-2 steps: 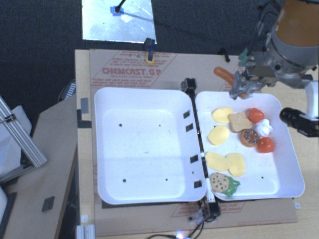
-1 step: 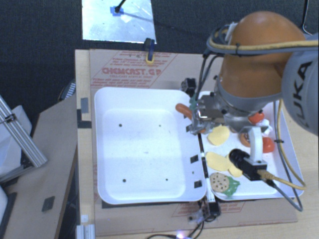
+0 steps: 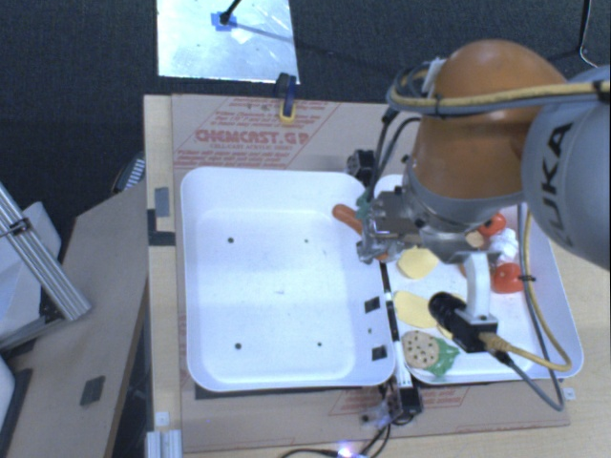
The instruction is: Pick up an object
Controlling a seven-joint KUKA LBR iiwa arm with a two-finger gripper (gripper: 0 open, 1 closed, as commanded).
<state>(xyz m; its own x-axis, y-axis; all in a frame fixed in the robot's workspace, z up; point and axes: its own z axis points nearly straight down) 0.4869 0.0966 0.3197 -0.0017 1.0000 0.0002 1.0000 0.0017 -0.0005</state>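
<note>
Two bins sit side by side on the bench: the left bin (image 3: 277,284) fills the middle of the frame, the right bin (image 3: 558,337) the lower right. The arm (image 3: 477,132) hangs over the right bin's upper part, its gripper (image 3: 377,241) above the shared rims. In the right bin, a cookie (image 3: 419,349) lies at the bottom left, a flat piece (image 3: 416,308) just above it, another (image 3: 416,262) higher. A clamp (image 3: 285,98) stands above the left bin.

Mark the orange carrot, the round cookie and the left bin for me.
orange carrot (image 3: 346,216), camera view, its exposed end.
round cookie (image 3: 418,350), camera view, its speckled face.
left bin (image 3: 277,289), camera view, bare floor.
</note>
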